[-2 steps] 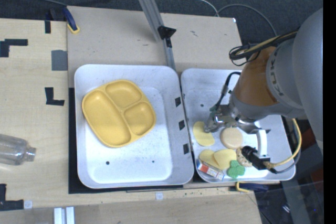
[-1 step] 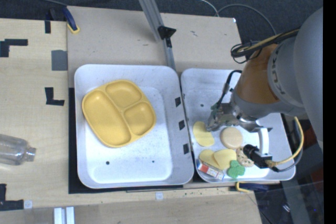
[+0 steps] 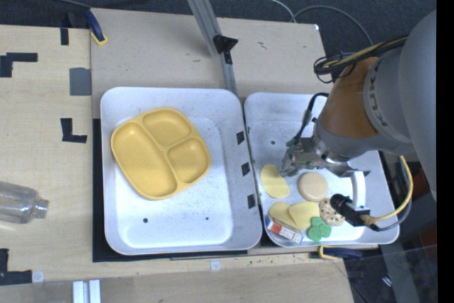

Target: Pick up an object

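Grey-bodied and orange-banded, the arm is hanging over the right bin (image 3: 284, 101), with the gripper (image 3: 292, 161) sitting low above the bin floor. Whether the gripper is released or clenched cannot be told from this view, and nothing is showing in its hold.

Candidate objects are lying in the near half of the right bin. The pale yellow oval piece (image 3: 275, 182) is lying just beside the gripper, toward the bin's left wall. The tan round piece (image 3: 313, 186) is lying just beside it on the other side.

Recommended procedure for the step in hand:
1. Select one piece; the oval one is looking the most reachable, since bare floor is showing on three sides of it.
2. Centre the gripper over that piece before lowering.
3. Close across its narrow axis (a flat piece is likely to slip out of a shallow grip).

Obstructions: the yellow lumps (image 3: 296, 213), the speckled biscuit (image 3: 330, 212), the green piece (image 3: 319, 229) and the red-and-white packet (image 3: 284, 229) are crowding the near corner, touching or nearly so; a grasp there is risking two pieces at once.

Elsewhere, the left bin (image 3: 170, 223) is holding a yellow divided plate (image 3: 161, 151), and a clear bottle (image 3: 21, 201) is lying on the bench, well apart.
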Motion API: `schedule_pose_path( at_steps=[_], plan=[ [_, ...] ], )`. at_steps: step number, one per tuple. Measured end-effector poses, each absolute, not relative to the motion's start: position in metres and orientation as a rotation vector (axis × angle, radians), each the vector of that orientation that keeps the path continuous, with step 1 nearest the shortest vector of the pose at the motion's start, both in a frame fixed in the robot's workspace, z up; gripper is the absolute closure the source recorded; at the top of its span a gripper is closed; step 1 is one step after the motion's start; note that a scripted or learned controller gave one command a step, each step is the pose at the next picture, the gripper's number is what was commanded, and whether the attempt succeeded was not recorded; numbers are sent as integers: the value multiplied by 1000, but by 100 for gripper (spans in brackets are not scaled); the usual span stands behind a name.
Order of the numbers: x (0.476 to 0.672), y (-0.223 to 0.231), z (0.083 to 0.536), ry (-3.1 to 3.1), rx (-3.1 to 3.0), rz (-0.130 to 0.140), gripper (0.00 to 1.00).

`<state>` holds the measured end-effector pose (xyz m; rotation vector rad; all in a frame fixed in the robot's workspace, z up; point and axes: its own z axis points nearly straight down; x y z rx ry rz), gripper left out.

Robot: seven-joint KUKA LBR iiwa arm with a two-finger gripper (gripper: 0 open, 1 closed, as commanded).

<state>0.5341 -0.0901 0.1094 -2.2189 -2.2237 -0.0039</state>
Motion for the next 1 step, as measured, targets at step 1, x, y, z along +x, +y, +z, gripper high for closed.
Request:
schedule_pose_path(
  at_steps=[1],
  plan=[
    [534,-89,118,-2222,-2216,-4,100]
  ],
)
